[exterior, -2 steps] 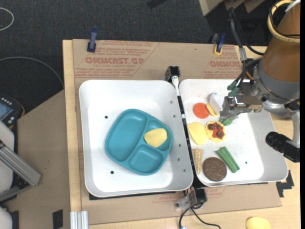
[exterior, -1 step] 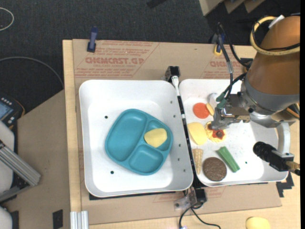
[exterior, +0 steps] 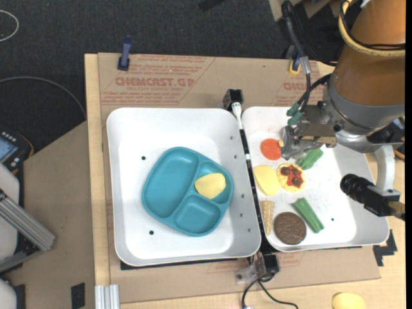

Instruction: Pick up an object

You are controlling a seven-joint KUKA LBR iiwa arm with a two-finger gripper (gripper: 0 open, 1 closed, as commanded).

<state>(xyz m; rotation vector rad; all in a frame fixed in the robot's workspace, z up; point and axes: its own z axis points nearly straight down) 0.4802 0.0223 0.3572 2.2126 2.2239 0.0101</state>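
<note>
The gripper (exterior: 297,148) hangs over the right white bin (exterior: 360,227), just above a small round pizza-like toy (exterior: 291,176); whether its claw is wide or narrow I cannot tell. The toy looks light, stiff, slippery plastic; pinch across its rim.

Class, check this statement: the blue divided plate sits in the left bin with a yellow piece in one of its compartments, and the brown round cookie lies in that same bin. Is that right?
Not quite. The brown round cookie lies in the right bin, near its front edge. The rest holds: the camera view shows the blue divided plate in the left bin with a yellow piece in one compartment.
</note>
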